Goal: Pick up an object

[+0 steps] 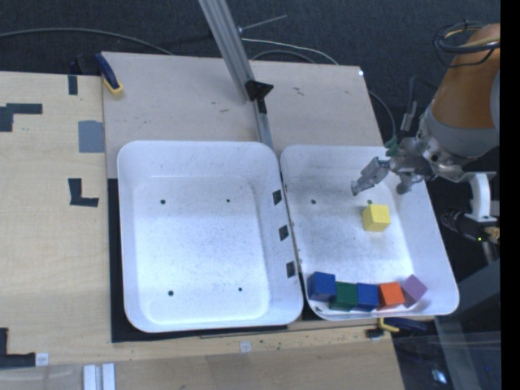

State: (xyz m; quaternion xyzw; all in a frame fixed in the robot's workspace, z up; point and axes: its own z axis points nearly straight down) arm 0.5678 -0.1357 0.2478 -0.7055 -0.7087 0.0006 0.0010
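Metal pole (230, 43) slants over bench; blue-yellow clamp (109, 74) lies top left.

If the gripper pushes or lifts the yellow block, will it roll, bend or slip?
The yellow block looks cube-shaped with flat faces, so it should slide rather than roll. It appears rigid, unlikely to bend. It lies alone in the right bin, apart from the gripper, so a push probably moves nothing else.

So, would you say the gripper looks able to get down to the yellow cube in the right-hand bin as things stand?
Probably yes. The gripper hovers just above and beside the yellow cube, which sits alone on the right bin floor. The other cubes are lined up along the near wall, well apart, so nothing crowds it.
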